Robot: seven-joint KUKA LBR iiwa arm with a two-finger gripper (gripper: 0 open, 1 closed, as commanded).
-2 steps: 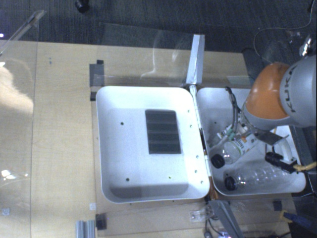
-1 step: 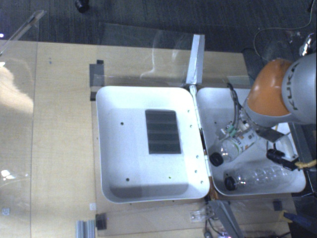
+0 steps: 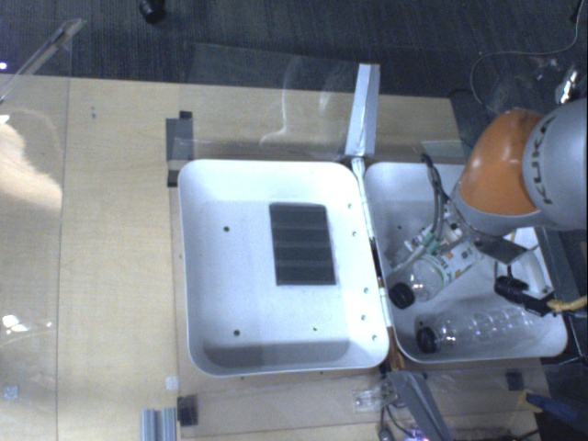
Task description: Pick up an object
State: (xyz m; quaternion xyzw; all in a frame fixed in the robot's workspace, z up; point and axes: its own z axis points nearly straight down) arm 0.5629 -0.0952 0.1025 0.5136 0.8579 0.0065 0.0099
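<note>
Left white bin point(image 3: 211, 246) with dark ribbed panel point(image 3: 302, 243), well left of end effector; wooden tabletop point(image 3: 101, 274) around both bins.

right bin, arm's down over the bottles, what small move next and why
Probably a short straight lift to test the grasp. The end effector sits low in the right bin, right at the upper clear bottle, but the wrist hides whether anything is gripped. A second clear bottle lies near the front wall, apart from it. If the upper bottle rises with the arm, the pick worked.
</note>
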